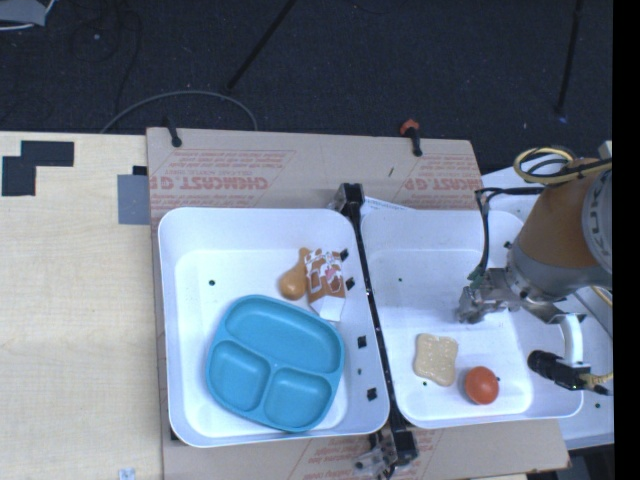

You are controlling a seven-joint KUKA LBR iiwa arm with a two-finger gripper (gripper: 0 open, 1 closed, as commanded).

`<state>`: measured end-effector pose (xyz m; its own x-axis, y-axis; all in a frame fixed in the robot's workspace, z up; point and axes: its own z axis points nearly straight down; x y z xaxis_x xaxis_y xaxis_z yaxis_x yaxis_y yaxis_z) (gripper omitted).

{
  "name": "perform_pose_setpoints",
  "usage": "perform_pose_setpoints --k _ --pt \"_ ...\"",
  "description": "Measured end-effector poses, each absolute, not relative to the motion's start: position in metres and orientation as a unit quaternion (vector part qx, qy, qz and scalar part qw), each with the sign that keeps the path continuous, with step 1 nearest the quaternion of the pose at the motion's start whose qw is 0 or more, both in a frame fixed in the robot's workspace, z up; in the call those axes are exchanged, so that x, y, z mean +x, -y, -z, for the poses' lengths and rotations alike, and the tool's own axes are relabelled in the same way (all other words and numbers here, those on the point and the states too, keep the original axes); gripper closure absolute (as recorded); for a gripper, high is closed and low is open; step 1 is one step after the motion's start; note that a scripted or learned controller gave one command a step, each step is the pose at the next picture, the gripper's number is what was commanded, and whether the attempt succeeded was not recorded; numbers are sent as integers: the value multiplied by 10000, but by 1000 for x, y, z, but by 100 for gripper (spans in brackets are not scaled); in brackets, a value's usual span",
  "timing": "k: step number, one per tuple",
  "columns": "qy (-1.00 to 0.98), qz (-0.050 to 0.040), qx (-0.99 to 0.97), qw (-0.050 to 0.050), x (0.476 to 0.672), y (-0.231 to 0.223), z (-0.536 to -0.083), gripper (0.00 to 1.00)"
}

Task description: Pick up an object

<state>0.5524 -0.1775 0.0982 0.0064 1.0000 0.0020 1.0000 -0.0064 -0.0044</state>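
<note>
**benchwatcher:** Colour rundown: both bins are plain white, left bin (190,268) and right bin (440,258). Sky-blue divided plate (275,361) at the left bin's front edge. Behind it an orange-tan toy (293,282) beside a brown-and-white patterned packet (325,274).

**gripfan22:** And the right bin?

**benchwatcher:** Pale beige bread slice (436,358) speckled tan, plus a red-orange tomato (481,385) near the front right corner. The arm (560,238) looks grey with an orange band. The cardboard (300,168) under the bins is tan with faded red lettering.
</note>
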Motion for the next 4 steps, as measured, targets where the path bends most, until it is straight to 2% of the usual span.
perform_pose_setpoints --k 1,3,4 --pt "7079 8 -7064 -12 551 176 -161 100" --pt "7076 3 -7066 -9 561 173 -264 100" --pt "7085 -2 -7057 16 567 129 -255 100"
